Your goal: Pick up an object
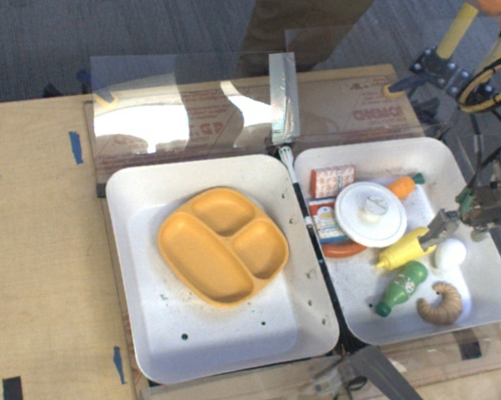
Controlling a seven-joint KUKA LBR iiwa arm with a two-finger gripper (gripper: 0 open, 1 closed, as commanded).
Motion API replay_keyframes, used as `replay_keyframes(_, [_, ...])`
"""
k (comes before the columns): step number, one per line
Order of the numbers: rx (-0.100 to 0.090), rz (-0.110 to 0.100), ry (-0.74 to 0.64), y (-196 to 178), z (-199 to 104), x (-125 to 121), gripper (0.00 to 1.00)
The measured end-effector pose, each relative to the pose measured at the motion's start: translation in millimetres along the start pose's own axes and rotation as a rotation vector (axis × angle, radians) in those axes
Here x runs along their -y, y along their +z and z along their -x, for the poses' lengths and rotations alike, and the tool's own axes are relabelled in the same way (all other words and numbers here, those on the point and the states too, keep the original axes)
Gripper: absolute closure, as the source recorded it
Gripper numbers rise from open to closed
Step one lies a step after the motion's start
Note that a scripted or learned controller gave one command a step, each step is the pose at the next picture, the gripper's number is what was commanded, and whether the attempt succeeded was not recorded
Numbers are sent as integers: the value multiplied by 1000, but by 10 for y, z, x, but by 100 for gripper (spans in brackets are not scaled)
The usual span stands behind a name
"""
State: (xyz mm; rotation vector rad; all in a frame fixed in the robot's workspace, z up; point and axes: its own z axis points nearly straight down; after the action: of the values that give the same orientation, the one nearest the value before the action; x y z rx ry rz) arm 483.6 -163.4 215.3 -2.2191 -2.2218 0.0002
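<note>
Overhead, you had two white bins side by side on the worktop (32,267). The left bin (150,343) held an orange divided plate (223,245), roughly centred. The right bin (497,291) held the clutter: a red-and-white carton (332,181) at upper left, a round white lid (371,213) beside it, an orange carrot-like piece (401,188) toward the upper right, a yellow piece (402,249) below the lid, a green bottle (401,287) lower down, a white egg (449,254) and a brown croissant (441,302) at lower right. Your gripper (441,227) sat at the right side of that bin, just above the egg and touching or nearly touching the yellow piece's right end. I could not tell whether the jaws were open or closed, nor whether anything sat between them.
</note>
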Motion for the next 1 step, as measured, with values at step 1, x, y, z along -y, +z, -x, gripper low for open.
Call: replay_keyframes(1, [-1, 8, 892, 1129, -13, 25, 0])
